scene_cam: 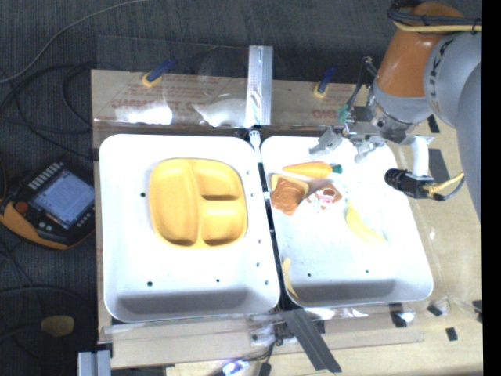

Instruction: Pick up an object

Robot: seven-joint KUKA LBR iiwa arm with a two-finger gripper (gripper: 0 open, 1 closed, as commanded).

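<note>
A: Bench layout?

B: Two shallow white bins side by side. Left bin (125, 272) holds a yellow divided tray (198, 202), three compartments, sitting about mid-bin. Right bin (391, 276) holds the small stuff.

A: List the small stuff.

B: An orange carrot (307, 168) lying roughly level near the far-left part of the bin, green tip pointing right. Just below it, a brown pastry-like piece (286, 195) against the left wall. Touching that on its right, a small pink-and-white item (325, 197); too small to identify. Further right and nearer, a pale yellow banana-like slice (362, 225), apart from the rest. Another yellow sliver (287, 276) along the left wall near the front; can't tell what it is.

A: Arm?

B: Enters from the right, orange band at upper right. Gripper (347, 141) hovers over the far edge of the right bin, above and right of the carrot.

A: Fingers?

B: Two pale fingers splayed apart, nothing between them. Released, not grasping.

A: Contact with the carrot?

B: Left fingertip (322, 145) near it; whether it touches, I can't tell.

A: Off the bench?

B: A handheld control pendant (51, 204) on the dark floor, left.
</note>
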